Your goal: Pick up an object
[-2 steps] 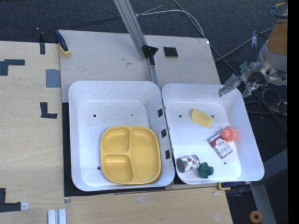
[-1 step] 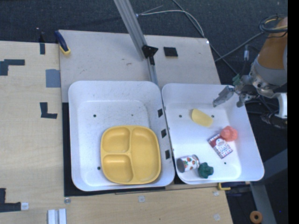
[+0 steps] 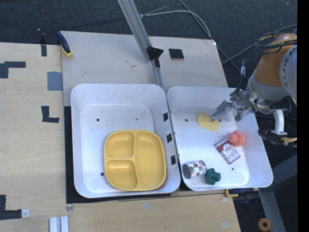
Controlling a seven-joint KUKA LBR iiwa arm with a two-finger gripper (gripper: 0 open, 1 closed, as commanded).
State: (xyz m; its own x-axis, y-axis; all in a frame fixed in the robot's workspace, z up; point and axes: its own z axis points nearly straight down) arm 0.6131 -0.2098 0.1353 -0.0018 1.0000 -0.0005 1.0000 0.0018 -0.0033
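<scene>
nothing is lifted yet: the gripper (image 3: 223, 109) is poised by the yellow object (image 3: 208, 122) near the right bin's (image 3: 256, 175) far edge; jaw state cannot be told.

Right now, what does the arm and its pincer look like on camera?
The arm is bulky and rounded: grey shell with an orange band above the wrist. Black cables loop over its top. A white fitting hangs under the wrist. The pincer is small, dark grey metal, with thin fingers.
</scene>
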